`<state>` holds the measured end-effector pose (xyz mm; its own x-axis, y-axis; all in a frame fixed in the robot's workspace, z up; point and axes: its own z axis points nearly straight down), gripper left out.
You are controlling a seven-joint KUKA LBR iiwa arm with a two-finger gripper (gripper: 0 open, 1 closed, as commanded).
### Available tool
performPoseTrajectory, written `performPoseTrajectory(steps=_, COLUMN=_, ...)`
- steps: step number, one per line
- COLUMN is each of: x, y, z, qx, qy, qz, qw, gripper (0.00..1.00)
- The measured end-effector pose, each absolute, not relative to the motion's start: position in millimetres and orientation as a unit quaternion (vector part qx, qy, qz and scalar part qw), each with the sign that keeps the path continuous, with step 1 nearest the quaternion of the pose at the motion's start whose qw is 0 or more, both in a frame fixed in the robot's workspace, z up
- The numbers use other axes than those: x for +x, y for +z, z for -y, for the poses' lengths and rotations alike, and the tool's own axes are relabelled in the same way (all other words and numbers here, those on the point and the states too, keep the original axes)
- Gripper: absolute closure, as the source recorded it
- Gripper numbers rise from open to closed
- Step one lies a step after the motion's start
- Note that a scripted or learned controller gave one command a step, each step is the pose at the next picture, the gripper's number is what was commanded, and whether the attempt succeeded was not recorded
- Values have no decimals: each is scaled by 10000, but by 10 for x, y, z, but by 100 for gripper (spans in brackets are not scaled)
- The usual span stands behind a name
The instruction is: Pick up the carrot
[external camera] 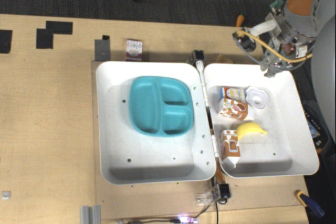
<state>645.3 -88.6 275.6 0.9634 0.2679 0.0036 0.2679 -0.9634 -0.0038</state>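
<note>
- Grey two-finger gripper [270, 68] hangs over the far rim of the shallow white right bin [300, 113]; whether it is open or closed cannot be told.
- Small orange piece [240, 20], probably the carrot, lies beyond that rim, to the upper left of the gripper; its long axis is unclear.

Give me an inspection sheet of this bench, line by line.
Surface: wooden bench bearing two white bins side by side.
Job's things: no carrot identified.
Clutter: left bin holds a teal divided tray; right bin holds packets, a clear cup and a yellow fruit-like item.
Grippers: gripper at the right bin's far edge, nothing seen in it.
Cables: yellow cable at the wrist.
Surroundings: dark carpet.
</note>
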Motion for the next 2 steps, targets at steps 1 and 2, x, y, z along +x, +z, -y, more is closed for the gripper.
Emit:
performPoseTrajectory(steps=1, x=6464, y=3287, z=1565, qx=-9314, qy=-20, qz=3640, qw=-28, gripper=100)
performPoseTrajectory(steps=2, x=6244, y=3642, z=1971, qx=-9681, qy=-24, qz=2505, qw=-16, gripper=100)
